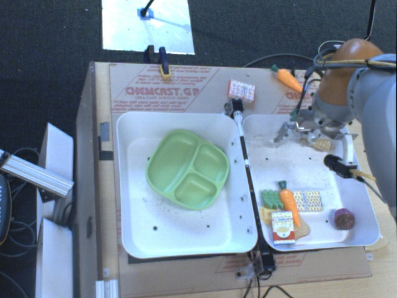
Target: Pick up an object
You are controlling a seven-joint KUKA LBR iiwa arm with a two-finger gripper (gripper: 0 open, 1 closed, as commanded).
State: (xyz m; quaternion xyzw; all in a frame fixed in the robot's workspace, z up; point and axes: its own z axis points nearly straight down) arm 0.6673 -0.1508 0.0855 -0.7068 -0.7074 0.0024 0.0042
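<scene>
My gripper (290, 131) hangs low over the far part of the right bin (360, 197), close to its back wall. A tan biscuit-like piece (321, 144) lies just to its right, partly under the wrist. At the near end of this bin lie a toy carrot (289, 207), a green leafy piece (271, 198), a patterned cracker (309, 200), an orange and white carton (283, 227) on a slice of toast (302, 230), and a dark red plum (344, 218). I see nothing between the gripper and the bin floor.
A green divided plate (188, 168) lies in the left bin (133, 222). On the bench behind the bins are a second carrot (287, 78), a small red and white box (241, 90) and a black and yellow clamp (163, 63). A ridge (246, 166) separates the bins.
</scene>
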